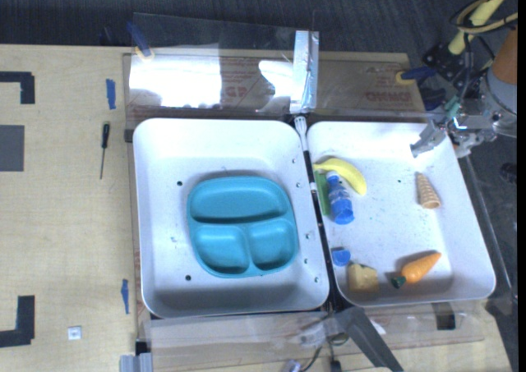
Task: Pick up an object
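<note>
Light wooden tabletop (57, 222) carries two shallow white plastic bins, dark carpet behind. Left bin (156, 149) holds a blue divided tray (242, 224). Right bin (468, 239) has a yellow banana (343, 173), blue bottle (339, 200), orange carrot (419, 267). The gripper (440, 134) hovers at its far right corner; can't tell how it's set.

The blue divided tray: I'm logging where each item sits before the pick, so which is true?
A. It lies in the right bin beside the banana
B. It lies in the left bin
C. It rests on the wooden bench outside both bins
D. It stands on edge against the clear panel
B: the blue divided tray lies flat in the left bin, while the banana sits in the right bin.
</note>
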Available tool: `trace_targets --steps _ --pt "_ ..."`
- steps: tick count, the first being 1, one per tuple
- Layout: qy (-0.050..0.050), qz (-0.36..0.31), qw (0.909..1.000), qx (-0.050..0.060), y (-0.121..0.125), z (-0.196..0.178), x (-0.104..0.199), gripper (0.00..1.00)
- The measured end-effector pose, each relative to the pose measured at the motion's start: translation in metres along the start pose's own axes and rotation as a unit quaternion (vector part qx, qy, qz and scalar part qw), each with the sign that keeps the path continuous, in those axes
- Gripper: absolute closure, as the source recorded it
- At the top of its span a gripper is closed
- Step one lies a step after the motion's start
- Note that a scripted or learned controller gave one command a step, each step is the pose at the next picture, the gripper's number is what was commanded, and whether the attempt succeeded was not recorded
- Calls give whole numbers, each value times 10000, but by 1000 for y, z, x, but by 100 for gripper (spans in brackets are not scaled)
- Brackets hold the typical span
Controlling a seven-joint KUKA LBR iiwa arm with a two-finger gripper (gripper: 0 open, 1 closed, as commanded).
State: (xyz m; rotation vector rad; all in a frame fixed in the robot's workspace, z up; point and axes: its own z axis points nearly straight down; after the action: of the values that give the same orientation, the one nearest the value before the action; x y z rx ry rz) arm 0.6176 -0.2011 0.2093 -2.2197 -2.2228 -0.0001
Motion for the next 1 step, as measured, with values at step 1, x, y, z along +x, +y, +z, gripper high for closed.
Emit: trace_targets --steps 1 --pt "78 -195 9998 36 -11 111 -11 0"
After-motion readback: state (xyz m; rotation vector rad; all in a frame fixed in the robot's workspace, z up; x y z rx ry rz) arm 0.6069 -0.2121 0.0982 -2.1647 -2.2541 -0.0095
